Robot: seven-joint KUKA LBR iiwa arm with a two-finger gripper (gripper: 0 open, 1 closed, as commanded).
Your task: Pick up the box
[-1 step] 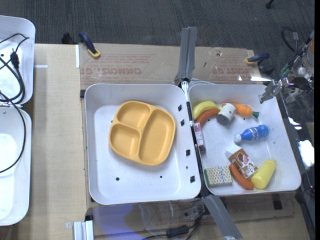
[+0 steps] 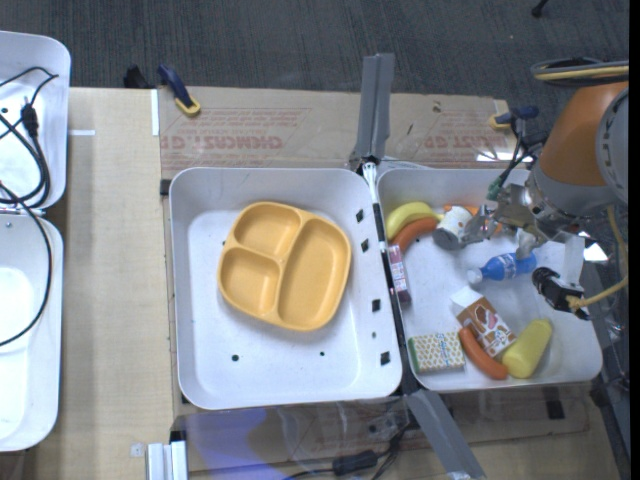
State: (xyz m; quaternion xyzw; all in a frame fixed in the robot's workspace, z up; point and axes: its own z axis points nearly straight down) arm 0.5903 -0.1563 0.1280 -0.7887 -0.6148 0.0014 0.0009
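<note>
An orange tray (image 2: pixel 285 265) sits in the left bin (image 2: pixel 190 298) (the claw (image 2: pixel 497 214) over the right bin (image 2: pixel 580 363)).

Matt yellow plastic tray (image 2: pixel 285 265) in smooth white plastic bin (image 2: pixel 190 298)

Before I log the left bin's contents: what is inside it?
The left bin holds one yellow divided tray, lying flat with three compartments. Whatever lies beneath the tray is covered and cannot be seen.
</note>
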